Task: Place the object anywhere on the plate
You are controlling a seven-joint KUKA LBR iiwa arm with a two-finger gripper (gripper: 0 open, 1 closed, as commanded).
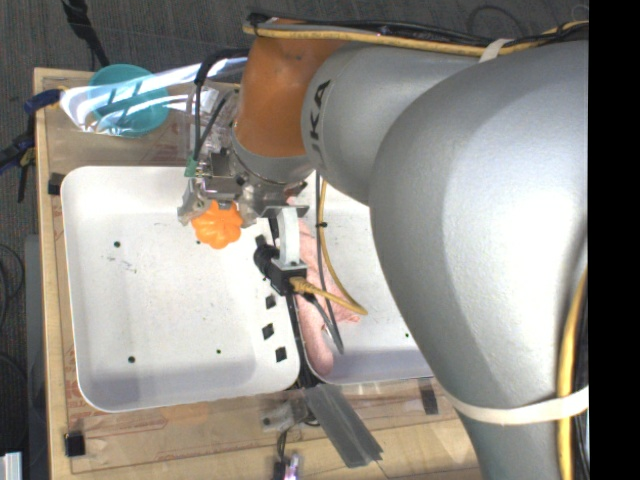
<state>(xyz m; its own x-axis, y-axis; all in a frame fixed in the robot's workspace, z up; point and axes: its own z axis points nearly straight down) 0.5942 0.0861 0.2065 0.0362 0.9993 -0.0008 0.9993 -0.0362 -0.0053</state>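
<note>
Orange and lumpy, the object (217, 226) sits right under the gripper (213, 208), over the left bin (100, 268) near its back right corner. It appears pinched between the fingers rather than lying loose, since the metal tips close in on its top from both sides and it hangs tight against the wrist; so I read the gripper as closed on it. Whether it is lifted off the bin floor or just touching it, the slanted view does not settle.

Pink shows in the right bin (390, 353), along its left edge beside the divider: that looks like the plate (335, 303), mostly hidden by the arm (450, 168). A yellow cable loops over its visible part. The object and plate are near each other but in different bins, with the shared rims between them.

My judgement: the grasp is done and the carry is what remains. The object is held high near the wrist so it can clear the 2 rims on the way across. The risk is the rounded object slipping from a narrow pinch, or being released short of the plate, whose real extent is hidden.

Beyond the left bin's back edge lies a teal dish (125, 98) with clear wrapping, off the work area.
</note>
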